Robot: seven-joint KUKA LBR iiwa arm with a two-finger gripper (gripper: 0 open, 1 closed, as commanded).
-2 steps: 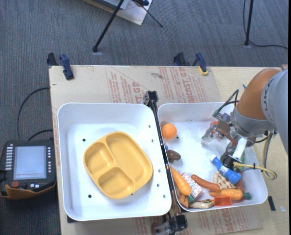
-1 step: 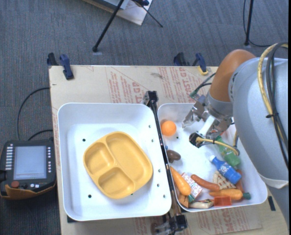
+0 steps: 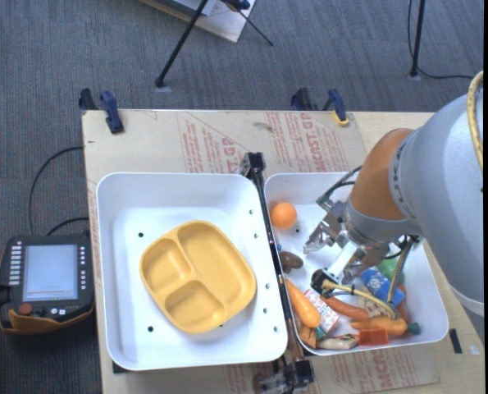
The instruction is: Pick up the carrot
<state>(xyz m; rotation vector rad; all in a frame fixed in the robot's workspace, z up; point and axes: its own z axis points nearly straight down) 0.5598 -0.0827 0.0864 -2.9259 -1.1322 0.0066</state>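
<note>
Grey carpet surrounds a brown cardboard-covered tabletop (image 3: 219,138) held by blue clamps at its far edge, with tripod legs standing on the floor beyond and a handheld control pendant with a screen (image 3: 47,284) lying to the left.

In the camera view, two shallow white bins sit side by side. The left white bin (image 3: 116,212) holds a yellow three-compartment plastic plate (image 3: 197,276). The right white bin (image 3: 436,298) carries a jumble of toy food: a small round orange ball (image 3: 283,215) near its far left corner, a dark brown oval piece (image 3: 290,261) below it, and the orange carrot with a green tip (image 3: 303,304) lying along the left wall near the front, touching other items. The grey arm with the orange band (image 3: 383,179) reaches in from the right, its hand (image 3: 335,257) low over the bin's middle, near but apart from the carrot. Whether the hand is apart or together I cannot tell.
</note>
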